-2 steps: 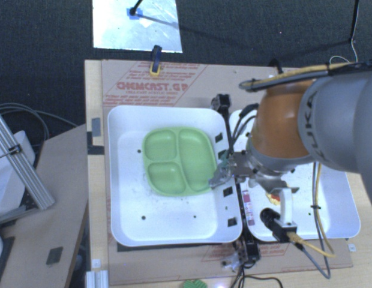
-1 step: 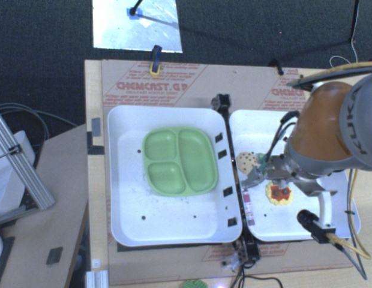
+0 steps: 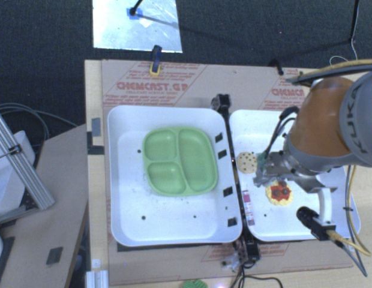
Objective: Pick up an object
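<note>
Camera view shows the pincer (image 3: 265, 174) low in the right bin (image 3: 282, 230). I cannot tell how it is set. A round cookie (image 3: 246, 161) with dark dots lies just to its left. A small yellow and red toy (image 3: 279, 193) lies just below it. Both look light, flat and stiff. Pinching across the cookie's edges looks best. The green tray (image 3: 179, 161) sits far left in the other bin (image 3: 123, 221).

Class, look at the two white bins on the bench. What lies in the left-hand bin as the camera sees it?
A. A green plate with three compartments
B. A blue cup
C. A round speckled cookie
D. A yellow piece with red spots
A: the green plate, split into three compartments, lies in the left bin, while the cookie and the yellow piece lie in the right bin.
</note>
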Controlling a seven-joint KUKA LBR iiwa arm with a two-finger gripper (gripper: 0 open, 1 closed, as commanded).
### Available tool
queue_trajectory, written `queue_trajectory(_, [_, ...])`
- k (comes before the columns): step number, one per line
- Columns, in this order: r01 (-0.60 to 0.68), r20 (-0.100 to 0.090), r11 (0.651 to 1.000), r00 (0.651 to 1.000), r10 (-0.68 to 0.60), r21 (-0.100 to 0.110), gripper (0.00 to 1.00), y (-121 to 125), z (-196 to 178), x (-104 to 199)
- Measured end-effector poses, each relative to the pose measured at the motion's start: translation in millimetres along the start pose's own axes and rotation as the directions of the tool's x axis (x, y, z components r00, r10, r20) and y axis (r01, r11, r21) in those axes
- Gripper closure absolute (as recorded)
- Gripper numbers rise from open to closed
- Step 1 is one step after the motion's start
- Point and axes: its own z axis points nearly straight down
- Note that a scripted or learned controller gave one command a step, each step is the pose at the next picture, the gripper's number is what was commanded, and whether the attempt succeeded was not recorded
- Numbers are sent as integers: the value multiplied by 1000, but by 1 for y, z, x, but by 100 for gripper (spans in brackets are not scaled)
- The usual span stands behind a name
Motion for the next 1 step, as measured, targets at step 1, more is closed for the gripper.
queue_trajectory(1, [12, -4, 1000, 1000, -12, 3, 100, -4, 0, 88])
